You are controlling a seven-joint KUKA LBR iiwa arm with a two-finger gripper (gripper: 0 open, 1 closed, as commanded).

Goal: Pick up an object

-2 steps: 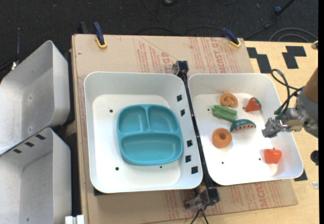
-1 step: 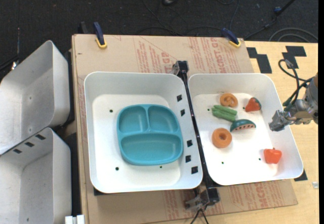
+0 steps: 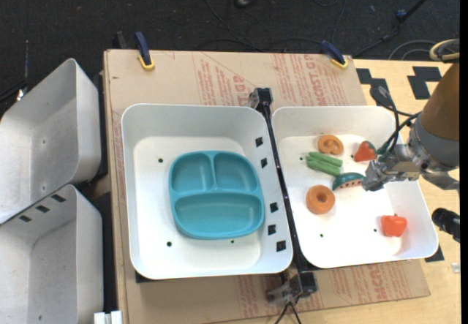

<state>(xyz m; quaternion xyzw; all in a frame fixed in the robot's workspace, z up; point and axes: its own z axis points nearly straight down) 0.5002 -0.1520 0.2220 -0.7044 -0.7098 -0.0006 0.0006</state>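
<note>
We see a cardboard-topped bench (image 3: pixel 219 74) over dark carpet strewn with cables. The left bin (image 3: pixel 139 191) holds a glossy teal divided plate (image 3: pixel 216 194). In the right bin (image 3: pixel 409 242), toys lie near the centre; the gripper (image 3: pixel 374 176) hovers beside a teal brush (image 3: pixel 348 181), its grip impossible to tell.

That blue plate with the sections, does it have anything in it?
Empty. The blue plate lies flat in the left bin, and all three of its compartments show bare blue surface; the toy foods sit in the other bin.
</note>
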